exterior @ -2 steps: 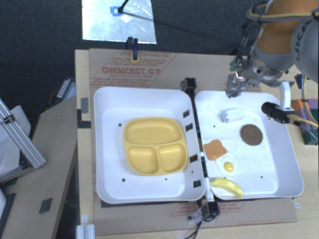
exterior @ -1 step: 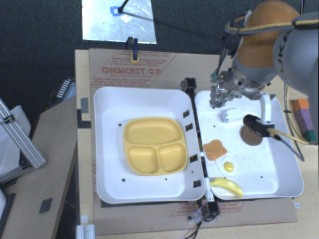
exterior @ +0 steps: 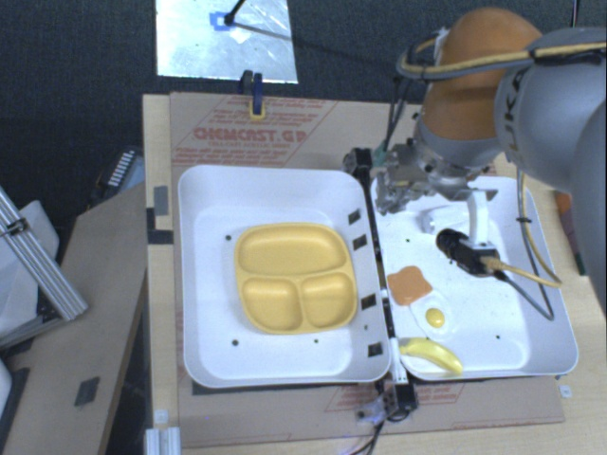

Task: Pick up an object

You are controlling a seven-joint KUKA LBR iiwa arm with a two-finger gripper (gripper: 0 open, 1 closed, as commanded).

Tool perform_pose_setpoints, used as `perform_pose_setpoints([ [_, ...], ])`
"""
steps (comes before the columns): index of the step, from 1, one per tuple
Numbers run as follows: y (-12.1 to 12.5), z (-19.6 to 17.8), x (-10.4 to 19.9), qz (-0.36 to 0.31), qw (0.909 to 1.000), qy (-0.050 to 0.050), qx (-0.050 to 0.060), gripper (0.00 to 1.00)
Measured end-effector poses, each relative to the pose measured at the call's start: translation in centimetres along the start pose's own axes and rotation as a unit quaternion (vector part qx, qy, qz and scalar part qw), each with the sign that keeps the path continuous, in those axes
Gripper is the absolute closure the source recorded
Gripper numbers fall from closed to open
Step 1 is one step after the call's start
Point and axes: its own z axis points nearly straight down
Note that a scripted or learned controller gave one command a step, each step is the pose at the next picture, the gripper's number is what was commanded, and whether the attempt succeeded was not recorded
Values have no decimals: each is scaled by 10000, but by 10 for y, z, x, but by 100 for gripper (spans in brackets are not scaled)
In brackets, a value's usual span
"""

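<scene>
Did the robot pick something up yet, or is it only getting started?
Done: nothing yet. The banana, fried egg and orange slice lie in the right bin, the yellow tray in the left bin. In hand: the gripper hangs by the right bin's far left corner, apart from them. Left: reaching a toy, gripping and lifting it.

Middle of left bin (exterior: 204, 254) filled by yellow divided plate (exterior: 289, 278), bare margin left around it, front-left corner of right bin (exterior: 503, 339) crowded by orange slice (exterior: 410, 284), fried egg (exterior: 434, 318), banana (exterior: 432, 355), front-right floor left open, rear overhung by arm (exterior: 493, 93)
</scene>
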Motion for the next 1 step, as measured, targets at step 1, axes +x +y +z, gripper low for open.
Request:
perform_pose_setpoints([
  [1,-18,-3,54,-8,10000,4,-1,100],
])
